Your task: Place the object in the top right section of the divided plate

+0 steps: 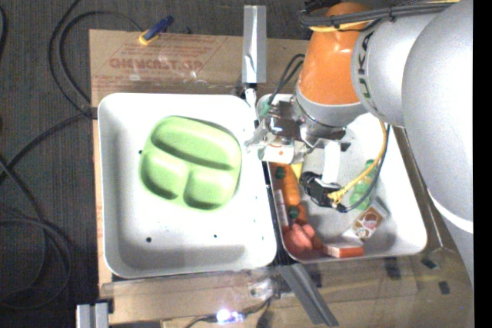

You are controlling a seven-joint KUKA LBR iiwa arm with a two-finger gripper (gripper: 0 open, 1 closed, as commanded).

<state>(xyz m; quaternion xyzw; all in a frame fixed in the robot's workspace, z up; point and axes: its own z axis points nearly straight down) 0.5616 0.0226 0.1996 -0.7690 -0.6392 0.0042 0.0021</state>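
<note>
Big grey arm with orange band (332,65) reaches over right white bin (400,230). Claw (286,144) sits low at that bin's left wall; cannot tell its state. Green divided plastic plate (192,161) lies in left white bin (123,242), left of claw, well apart; all plate sections bare. Orange carrot-shaped toy (290,190) just below claw. Pink-red lumpy toy (302,236) farther below. Small printed box (367,223) and flat red-white block (344,250) lie below-right of claw.

green divided plate (191,162), left bin (115,242)
</note>
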